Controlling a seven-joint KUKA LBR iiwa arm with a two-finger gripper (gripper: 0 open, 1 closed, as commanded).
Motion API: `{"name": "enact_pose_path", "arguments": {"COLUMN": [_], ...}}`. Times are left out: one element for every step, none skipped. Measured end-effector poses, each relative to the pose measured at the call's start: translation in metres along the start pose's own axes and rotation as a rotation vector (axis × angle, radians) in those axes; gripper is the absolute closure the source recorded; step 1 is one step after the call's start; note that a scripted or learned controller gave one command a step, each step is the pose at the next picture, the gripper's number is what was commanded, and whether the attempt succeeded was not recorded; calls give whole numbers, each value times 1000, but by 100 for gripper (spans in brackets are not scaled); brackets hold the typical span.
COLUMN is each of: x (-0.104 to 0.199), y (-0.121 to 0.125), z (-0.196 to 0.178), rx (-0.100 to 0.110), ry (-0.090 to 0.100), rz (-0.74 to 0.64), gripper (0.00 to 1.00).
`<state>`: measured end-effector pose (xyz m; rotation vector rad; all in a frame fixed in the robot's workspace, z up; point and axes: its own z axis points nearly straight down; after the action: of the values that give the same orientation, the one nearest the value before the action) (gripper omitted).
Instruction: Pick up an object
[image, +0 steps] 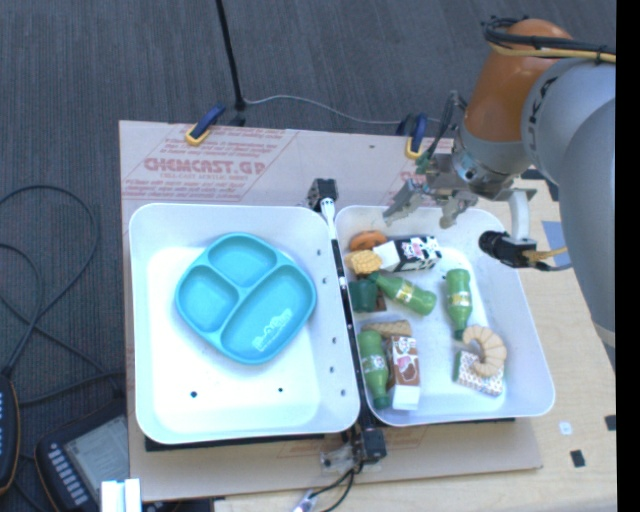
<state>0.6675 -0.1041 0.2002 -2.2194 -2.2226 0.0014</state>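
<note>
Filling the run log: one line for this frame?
gripper: open, nothing held, above far rim of right bin | right bin: toy food, three green bottles | left bin: blue plate

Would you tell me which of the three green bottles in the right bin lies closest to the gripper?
The green bottle along the bin's right side: it lies below the gripper, while the other two lie nearer the divider.
</note>
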Motion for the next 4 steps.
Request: {"name": "enact_pose_path", "arguments": {"x": [-52,-53,-53,-6], "y": [-77,-77,-77,-111], "z": [108,98,98,112], "rx": [-1,-2,-1,-13], "ry": [0,-1,-1,-6], "rz": [1,2,1,2], "gripper": [0,100,0,0]}}
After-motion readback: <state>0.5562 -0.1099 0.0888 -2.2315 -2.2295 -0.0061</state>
